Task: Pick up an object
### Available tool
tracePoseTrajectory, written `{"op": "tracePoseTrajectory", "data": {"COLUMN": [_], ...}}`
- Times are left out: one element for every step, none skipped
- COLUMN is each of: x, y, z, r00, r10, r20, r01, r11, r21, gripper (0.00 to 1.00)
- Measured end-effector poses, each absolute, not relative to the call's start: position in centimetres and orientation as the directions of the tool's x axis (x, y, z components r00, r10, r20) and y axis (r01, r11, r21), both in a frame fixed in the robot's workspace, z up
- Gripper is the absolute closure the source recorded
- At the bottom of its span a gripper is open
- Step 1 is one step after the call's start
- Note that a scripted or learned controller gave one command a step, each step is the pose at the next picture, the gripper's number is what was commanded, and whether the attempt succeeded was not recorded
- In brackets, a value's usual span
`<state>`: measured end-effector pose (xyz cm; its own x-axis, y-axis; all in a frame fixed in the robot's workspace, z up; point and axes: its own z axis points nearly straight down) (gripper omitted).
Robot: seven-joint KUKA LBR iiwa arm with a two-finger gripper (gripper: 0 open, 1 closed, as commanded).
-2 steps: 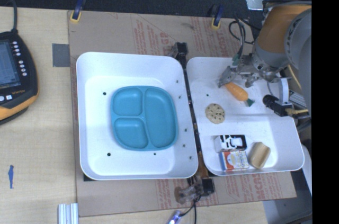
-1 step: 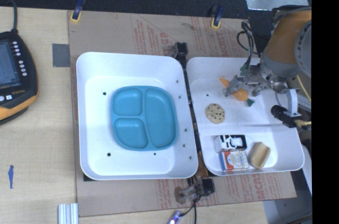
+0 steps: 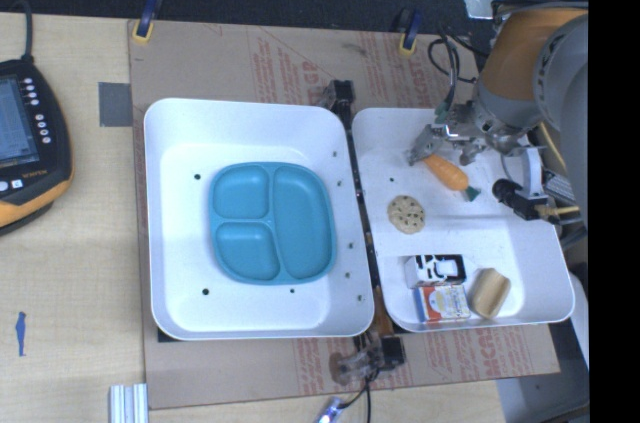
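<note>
My gripper [image 3: 447,151] hangs over the back of the right bin [image 3: 535,261], reaching in from the right, and stands open with its fingers spread. An orange toy carrot [image 3: 447,174] with a green tip lies on the bin floor just in front of the fingertips, its near end below the gap between them. It is not held. A round speckled cookie [image 3: 406,213] lies left of the carrot. Near the front wall sit a small printed box [image 3: 440,288] and a tan bread-like piece [image 3: 489,292].
The left bin [image 3: 175,211] holds a blue divided plate [image 3: 271,221]. A black and orange handheld pendant [image 3: 25,146] rests on the bench at far left. Clamps [image 3: 406,28] hold the cardboard sheet at the back edge.
</note>
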<state>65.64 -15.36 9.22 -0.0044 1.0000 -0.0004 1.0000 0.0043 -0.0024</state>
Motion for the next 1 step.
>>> {"op": "tracePoseTrajectory", "data": {"x": [63.39], "y": [-16.91], "z": [9.17], "r00": [-0.004], "r10": [1.0], "r20": [-0.001], "r01": [1.0], "r11": [0.004], "r21": [-0.005], "gripper": [0.0]}}
